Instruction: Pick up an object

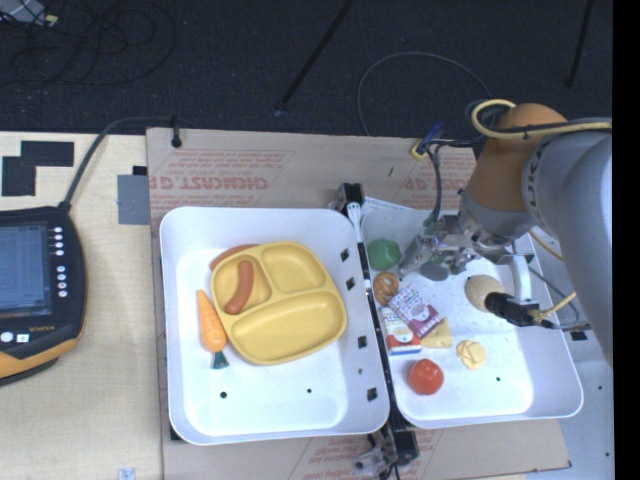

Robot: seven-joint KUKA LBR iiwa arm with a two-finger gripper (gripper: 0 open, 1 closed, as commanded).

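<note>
I see the arm [520, 168] reaching in from the right, bent down over the right bin [540, 393], orange band up, wrist tilted toward the divider. The jaws [432, 258] hang low beside the green ball [383, 254]; whether they are open or closed I cannot tell. Near the ball lie a packet [412, 318], tomato [426, 376] and cheese [440, 337].

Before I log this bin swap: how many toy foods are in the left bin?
2: a sausage lying in the yellow tray's upper-left compartment, and a carrot on the bin floor against the tray's left edge. The tray may hide others.
</note>
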